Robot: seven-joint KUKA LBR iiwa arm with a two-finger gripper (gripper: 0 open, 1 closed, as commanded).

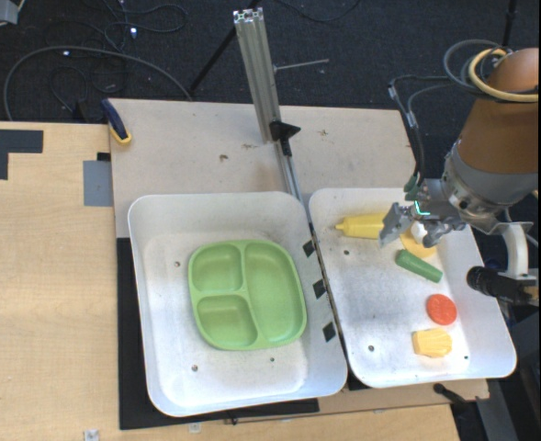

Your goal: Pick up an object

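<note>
The right bin holds a long yellow piece at its far side, a green stick, a red round piece and a yellow chunk. My gripper hangs over the bin's far right part, just right of the long yellow piece and above the green stick. Its fingers stand open and spread. A small pale yellow bit shows beneath them, not gripped.
The left bin carries a green divided plate. A metal post rises behind the bins. Black clips sit along the seam between the bins. Cables lie on the dark floor behind the bench.
</note>
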